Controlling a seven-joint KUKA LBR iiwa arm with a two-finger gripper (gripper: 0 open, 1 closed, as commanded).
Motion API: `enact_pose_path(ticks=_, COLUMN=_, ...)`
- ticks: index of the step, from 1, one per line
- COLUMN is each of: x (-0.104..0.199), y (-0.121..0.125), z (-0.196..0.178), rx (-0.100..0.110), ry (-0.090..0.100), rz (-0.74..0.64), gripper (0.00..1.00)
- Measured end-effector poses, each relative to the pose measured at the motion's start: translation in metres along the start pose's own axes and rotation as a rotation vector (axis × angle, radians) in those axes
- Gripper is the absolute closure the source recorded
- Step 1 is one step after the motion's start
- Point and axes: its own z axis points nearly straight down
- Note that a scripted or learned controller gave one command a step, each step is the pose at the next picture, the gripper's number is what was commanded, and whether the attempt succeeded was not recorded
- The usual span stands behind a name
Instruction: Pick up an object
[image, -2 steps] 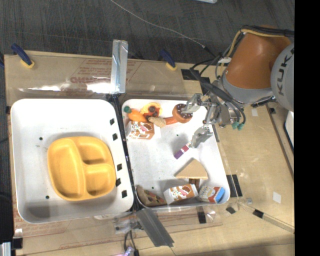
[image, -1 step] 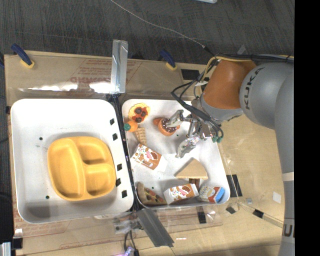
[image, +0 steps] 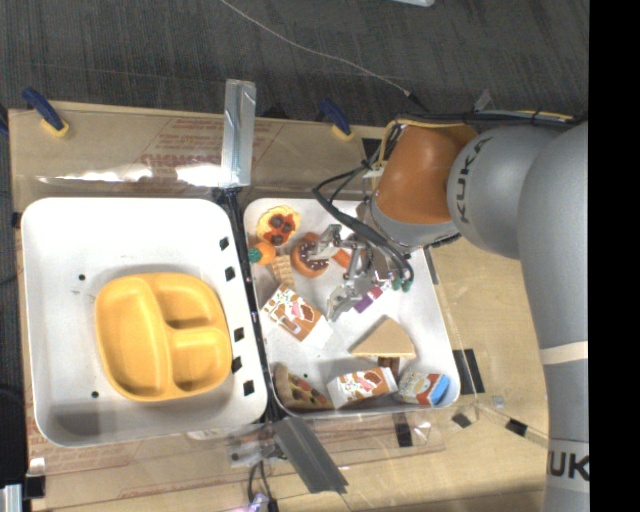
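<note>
Arm low over the right bin (image: 440, 330) — pick underway.
Gripper (image: 345, 290) hung among toy food beside the milk carton (image: 292, 313); finger state — cannot tell. Yellow tray (image: 160, 335) sat alone in the left bin (image: 60, 230).

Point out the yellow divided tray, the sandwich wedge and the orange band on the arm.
yellow divided tray (image: 160, 335): camera view, on its central divider.
sandwich wedge (image: 384, 339): camera view, on its top face.
orange band (image: 418, 177): camera view, on its middle.
</note>
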Motion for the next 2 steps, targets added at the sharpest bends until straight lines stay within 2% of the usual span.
enact_pose_path(ticks=1, x=-0.018, y=0.022, z=-0.001, rx=0.003, ry=0.002, rz=0.140, gripper=0.00)
enact_pose_path(ticks=2, x=-0.001, y=0.016, z=0.000, rx=0.001, ry=-0.004, rz=0.697, gripper=0.00)
